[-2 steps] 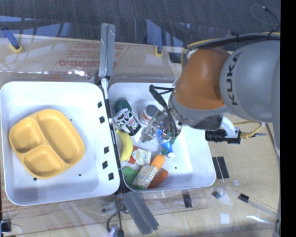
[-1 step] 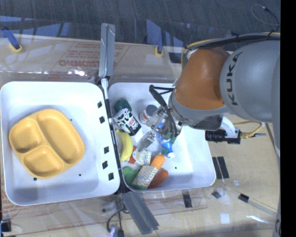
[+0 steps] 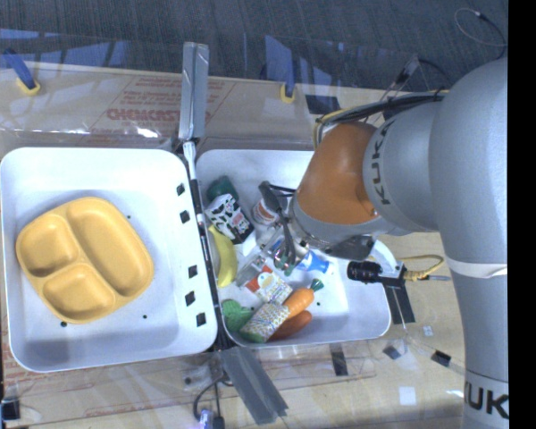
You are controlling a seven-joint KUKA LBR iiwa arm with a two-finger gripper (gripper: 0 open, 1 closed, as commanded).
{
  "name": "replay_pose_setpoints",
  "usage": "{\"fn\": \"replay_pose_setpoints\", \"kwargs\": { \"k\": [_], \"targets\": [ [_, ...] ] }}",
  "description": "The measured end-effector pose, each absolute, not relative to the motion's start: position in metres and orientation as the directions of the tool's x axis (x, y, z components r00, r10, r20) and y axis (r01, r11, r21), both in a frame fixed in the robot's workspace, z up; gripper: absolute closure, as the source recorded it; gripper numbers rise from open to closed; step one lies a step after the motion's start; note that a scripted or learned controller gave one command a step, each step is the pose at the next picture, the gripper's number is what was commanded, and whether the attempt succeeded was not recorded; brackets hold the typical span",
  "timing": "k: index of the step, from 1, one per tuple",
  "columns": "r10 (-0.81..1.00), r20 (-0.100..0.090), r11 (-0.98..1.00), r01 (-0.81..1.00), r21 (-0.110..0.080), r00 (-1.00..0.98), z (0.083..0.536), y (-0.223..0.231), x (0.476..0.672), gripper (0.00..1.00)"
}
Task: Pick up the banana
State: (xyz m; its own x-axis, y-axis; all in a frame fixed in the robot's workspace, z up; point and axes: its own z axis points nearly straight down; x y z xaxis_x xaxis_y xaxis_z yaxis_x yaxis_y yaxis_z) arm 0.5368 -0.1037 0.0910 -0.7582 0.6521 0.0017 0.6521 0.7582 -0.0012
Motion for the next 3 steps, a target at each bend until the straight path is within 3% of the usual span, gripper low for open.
{"fn": "replay_pose_setpoints", "kwargs": {
  "k": [1, 2, 3],
  "targets": [
    [0.648, 0.002, 0.762, 0.648, -0.001, -0.762, 0.101, -0.103, 0.537, 1.00],
    [0.648, 0.002, 0.762, 0.648, -0.001, -0.762, 0.101, -0.103, 0.537, 0.00],
    [0.546, -0.002, 0.838, 0.546, 0.001, -0.838, 0.092, -0.143, 0.585, 0.00]
  ]
}}
